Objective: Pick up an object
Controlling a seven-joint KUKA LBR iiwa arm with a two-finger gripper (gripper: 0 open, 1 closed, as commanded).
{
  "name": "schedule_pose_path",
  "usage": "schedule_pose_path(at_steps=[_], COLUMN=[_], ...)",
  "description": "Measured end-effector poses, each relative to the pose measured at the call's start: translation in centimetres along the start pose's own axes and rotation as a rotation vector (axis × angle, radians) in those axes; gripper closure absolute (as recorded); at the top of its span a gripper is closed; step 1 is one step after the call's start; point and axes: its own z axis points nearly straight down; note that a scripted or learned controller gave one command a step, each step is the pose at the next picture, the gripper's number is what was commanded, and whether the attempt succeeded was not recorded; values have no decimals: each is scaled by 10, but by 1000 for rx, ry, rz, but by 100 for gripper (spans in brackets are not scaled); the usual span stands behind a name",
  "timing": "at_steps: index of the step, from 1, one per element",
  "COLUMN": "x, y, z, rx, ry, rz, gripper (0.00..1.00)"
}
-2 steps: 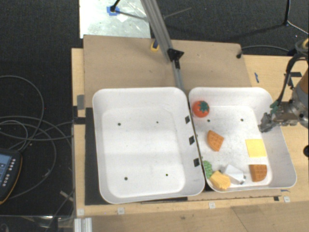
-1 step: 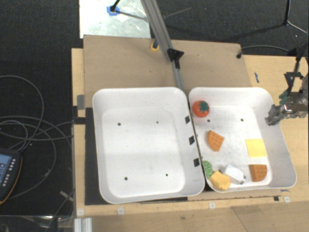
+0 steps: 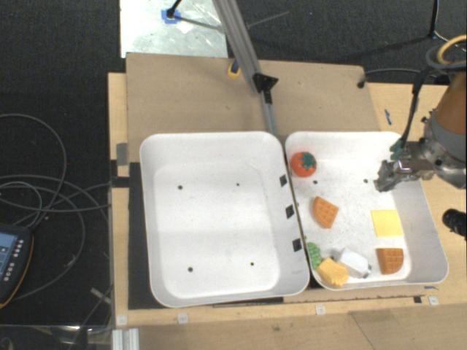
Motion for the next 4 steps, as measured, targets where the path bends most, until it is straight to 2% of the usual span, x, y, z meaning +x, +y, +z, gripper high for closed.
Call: schedule_pose_path(at_steps=[1,2,4], x=[49,99,209], y=[9,19,41], z=[17,13,46], rx=[1,-1,1], ry=[1,1,1], rz=[-1,-2,-1], gripper=[100,100,100])
